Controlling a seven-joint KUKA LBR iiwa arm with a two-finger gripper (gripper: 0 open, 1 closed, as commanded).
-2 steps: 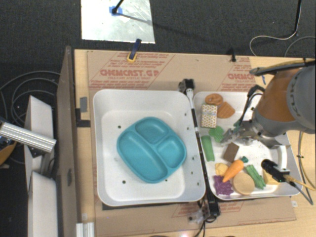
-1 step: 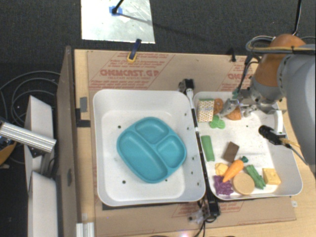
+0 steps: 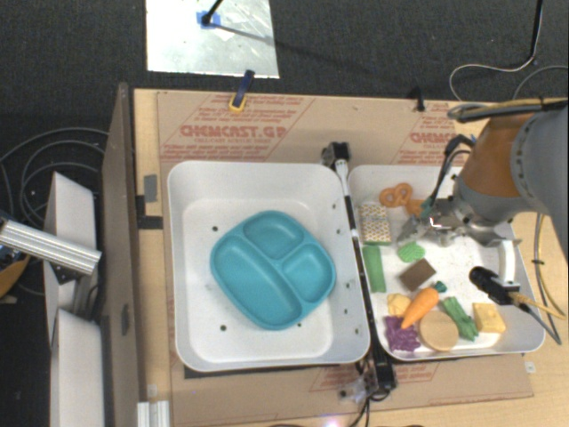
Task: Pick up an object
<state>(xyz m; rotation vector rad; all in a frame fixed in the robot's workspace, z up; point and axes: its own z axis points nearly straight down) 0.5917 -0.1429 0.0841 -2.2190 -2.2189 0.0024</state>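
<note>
Orange toy carrot point(image 3: 421, 304), green top, tilted

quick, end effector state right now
End effector: cannot be told; it sits low in the right bin near the green piece.

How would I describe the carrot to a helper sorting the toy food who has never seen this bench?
Look in the right bin, toward its near edge. The carrot lies tilted there, beside the tan round disc and below the brown block. It is the one orange tapered piece, with a green top.
</note>
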